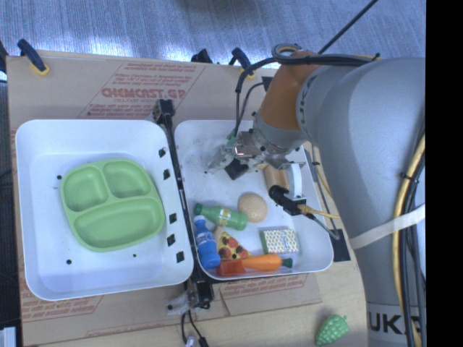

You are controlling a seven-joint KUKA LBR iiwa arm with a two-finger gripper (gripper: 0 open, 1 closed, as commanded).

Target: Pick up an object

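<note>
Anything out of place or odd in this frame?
Yes: a green grape bunch lies outside both bins, on the bench near the bottom edge, right of the right bin. The other toys are piled in that bin's near end.

end effector (233, 157) fingers: blurred | right bin (189, 194) far corner: behind arm (347, 121)

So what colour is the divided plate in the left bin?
Light green; the divided plate shows plainly in the camera view.

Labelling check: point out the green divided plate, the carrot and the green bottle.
green divided plate (112, 204), camera view, middle of large compartment.
carrot (262, 262), camera view, orange body.
green bottle (224, 217), camera view, mid-body.
</note>
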